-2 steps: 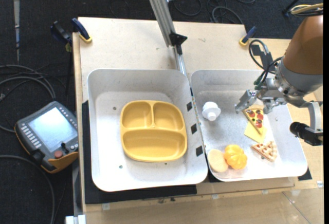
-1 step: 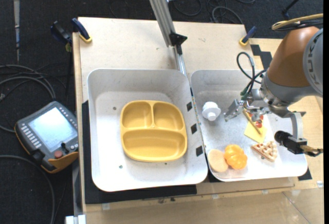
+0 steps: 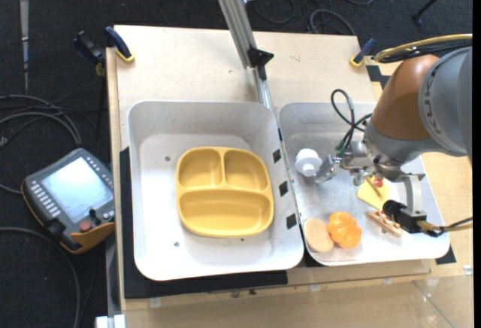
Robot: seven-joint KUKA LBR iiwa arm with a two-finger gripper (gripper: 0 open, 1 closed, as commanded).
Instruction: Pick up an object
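My gripper (image 3: 325,170) hangs low in the right bin (image 3: 316,119), just right of a small white round cup-like object (image 3: 307,162), close to it or touching it. Nothing shows in its grasp. A yellow wedge (image 3: 370,194) lies just right of the gripper, partly under the wrist. Near the bin's front edge sit an orange fruit-like piece (image 3: 345,229) and a pale tan rounded piece (image 3: 319,236) side by side. A small wooden peg-like item (image 3: 382,223) lies to their right.
The left bin (image 3: 150,168) holds a yellow divided plate (image 3: 224,191) at its middle. A slanted metal pole (image 3: 233,7) runs down to the bins' shared wall. The arm covers the right bin's right side. A teach pendant (image 3: 68,198) lies off the bench at left.
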